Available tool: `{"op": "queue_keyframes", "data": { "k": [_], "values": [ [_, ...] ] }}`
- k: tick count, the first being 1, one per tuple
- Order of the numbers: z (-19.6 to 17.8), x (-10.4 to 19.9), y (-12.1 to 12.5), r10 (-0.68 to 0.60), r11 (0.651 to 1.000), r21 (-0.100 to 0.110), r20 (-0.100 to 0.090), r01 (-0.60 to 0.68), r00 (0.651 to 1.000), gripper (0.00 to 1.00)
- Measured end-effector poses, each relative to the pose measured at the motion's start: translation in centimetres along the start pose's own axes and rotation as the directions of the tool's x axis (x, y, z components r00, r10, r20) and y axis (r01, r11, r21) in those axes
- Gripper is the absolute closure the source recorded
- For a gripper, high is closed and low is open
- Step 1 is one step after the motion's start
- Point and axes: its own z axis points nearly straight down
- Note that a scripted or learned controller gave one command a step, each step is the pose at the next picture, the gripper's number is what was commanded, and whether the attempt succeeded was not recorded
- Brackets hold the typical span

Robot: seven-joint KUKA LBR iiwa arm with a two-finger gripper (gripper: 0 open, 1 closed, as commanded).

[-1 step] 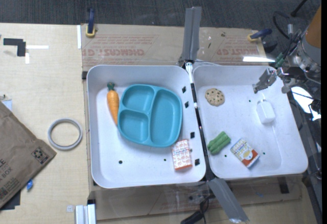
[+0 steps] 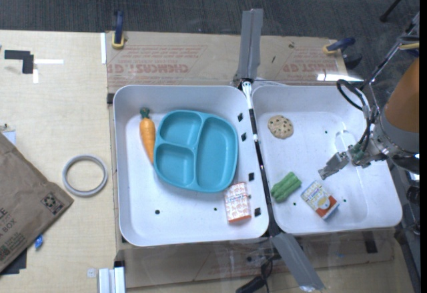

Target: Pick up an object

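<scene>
Clearance is what I watch: my two-finger gripper (image 2: 331,168) hangs over the right white bin (image 2: 313,101), toward its right wall, and I cannot tell its state. Just below it, toward the bin's near edge, lies the small white carton with red and blue print (image 2: 318,199), long axis running diagonally from upper-left to lower-right corner. I judge it the nearest target. A green bumpy plastic vegetable (image 2: 285,187) lies beside the carton, toward the divider.
</scene>
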Motion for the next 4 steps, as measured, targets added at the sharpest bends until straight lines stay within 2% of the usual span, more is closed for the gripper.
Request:
{"op": "queue_keyframes", "data": {
  "k": [1,2,3,4],
  "values": [
    [0.0,0.0,0.0,0.000,1.000,0.000,0.000,0.000,1.000,0.00],
    [8.8,2.9,-0.8,0.015,1.000,-0.002,0.001,-0.015,1.000,0.00],
    [7.9,2.8,-0.8,0.019,1.000,-0.001,0.000,-0.019,1.000,1.00],
    [-1.2,5.4,8.5,0.146,0.989,0.000,0.001,-0.146,0.989,1.00]
  ]
}}
